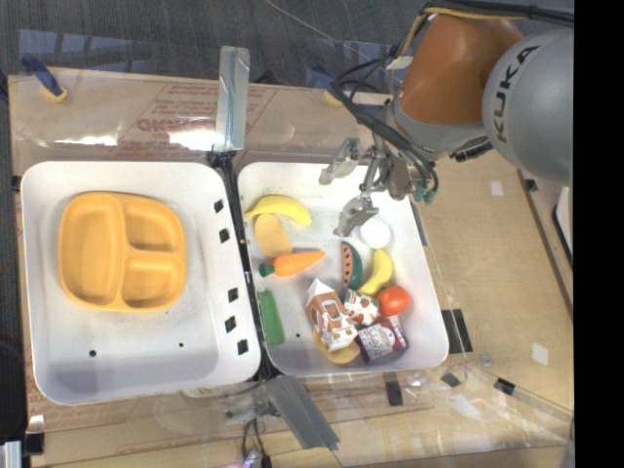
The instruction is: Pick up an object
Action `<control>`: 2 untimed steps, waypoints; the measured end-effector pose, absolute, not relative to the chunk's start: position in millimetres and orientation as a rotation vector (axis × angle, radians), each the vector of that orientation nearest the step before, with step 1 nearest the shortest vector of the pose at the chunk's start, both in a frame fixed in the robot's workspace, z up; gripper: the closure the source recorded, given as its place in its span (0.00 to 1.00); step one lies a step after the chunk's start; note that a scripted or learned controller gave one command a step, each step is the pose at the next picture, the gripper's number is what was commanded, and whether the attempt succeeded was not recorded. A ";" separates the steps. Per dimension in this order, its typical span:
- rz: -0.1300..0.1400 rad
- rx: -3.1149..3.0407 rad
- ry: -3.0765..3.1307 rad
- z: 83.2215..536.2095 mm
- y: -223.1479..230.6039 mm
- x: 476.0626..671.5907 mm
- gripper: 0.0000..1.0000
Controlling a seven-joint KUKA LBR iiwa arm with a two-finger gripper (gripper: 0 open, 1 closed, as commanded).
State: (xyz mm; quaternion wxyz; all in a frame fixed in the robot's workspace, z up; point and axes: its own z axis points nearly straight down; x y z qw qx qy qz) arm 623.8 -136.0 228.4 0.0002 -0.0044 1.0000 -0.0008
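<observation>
- Nearest the lens: carton pack (334, 320), tomato (393, 300), well below my gripper (363, 195).
- My fingers (353, 213) hang spread, pinching nothing.
- White round piece (375, 233), just beneath me: probably light, rigid, slippery; I would pinch across its sides.

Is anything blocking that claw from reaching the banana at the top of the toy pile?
Nothing visible does. The gripper hangs over the right bin, and bare white floor lies between it and the banana. The carrot and the other toys lie nearer the camera, off that path.
</observation>
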 end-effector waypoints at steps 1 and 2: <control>0.005 -0.086 3.149 134.3 -88.9 594.2 0.00; 0.002 -0.018 3.145 90.5 -105.9 512.4 0.00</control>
